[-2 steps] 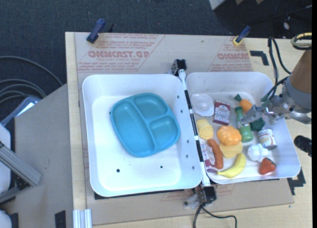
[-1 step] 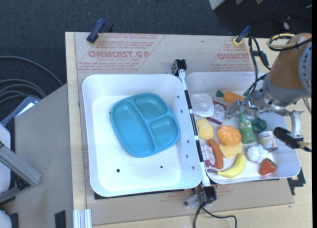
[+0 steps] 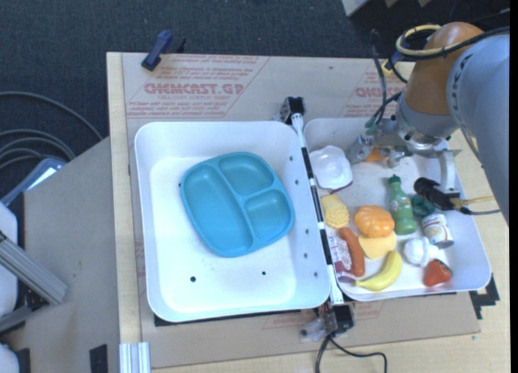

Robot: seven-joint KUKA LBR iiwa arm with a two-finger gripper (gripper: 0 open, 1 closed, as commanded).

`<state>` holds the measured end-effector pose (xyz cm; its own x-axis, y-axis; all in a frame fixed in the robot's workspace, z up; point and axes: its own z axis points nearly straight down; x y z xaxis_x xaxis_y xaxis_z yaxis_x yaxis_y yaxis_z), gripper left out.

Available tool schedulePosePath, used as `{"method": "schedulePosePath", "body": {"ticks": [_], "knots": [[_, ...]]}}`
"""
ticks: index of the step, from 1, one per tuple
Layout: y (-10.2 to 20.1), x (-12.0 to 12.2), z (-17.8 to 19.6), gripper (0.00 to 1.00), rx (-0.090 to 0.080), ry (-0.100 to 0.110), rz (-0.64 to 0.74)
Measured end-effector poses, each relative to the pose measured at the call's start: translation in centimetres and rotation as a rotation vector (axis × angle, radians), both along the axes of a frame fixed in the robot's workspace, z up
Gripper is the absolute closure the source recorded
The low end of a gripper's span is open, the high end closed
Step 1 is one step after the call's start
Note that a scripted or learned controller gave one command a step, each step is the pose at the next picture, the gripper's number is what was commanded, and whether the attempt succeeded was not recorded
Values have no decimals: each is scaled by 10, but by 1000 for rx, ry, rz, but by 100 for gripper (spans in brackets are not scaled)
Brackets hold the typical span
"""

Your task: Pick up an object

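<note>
The right bin (image 3: 477,270) holds several toy foods. A white cup-like piece (image 3: 330,167) lies at its far left, with a corn cob (image 3: 334,211) below it. An orange pepper (image 3: 374,219), a yellow wedge (image 3: 377,243), a red sausage (image 3: 350,252) and a banana (image 3: 382,273) fill the near left. A green bottle (image 3: 400,205), a small can (image 3: 435,227), a white bulb (image 3: 415,250) and a red strawberry (image 3: 437,273) lie to the right. My gripper (image 3: 385,153) hangs low over the bin's far part, just above the green bottle.
The left bin (image 3: 154,226) holds a blue divided plate (image 3: 235,201). A blue clip (image 3: 156,49) lies on the board behind the bins. The grey arm (image 3: 477,80) comes in over the right bin's far right corner.
</note>
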<state>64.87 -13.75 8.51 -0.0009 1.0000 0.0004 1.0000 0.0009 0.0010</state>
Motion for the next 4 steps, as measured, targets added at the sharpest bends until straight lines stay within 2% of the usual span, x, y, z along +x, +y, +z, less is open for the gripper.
{"method": "schedulePosePath", "body": {"ticks": [1,2,3,4], "knots": [[0,0,10,100,-1,0,1],[0,0,10,0,-1,0,1],[0,1,20,100,-1,-3,1],[0,1,20,0,-2,-2,1]]}}
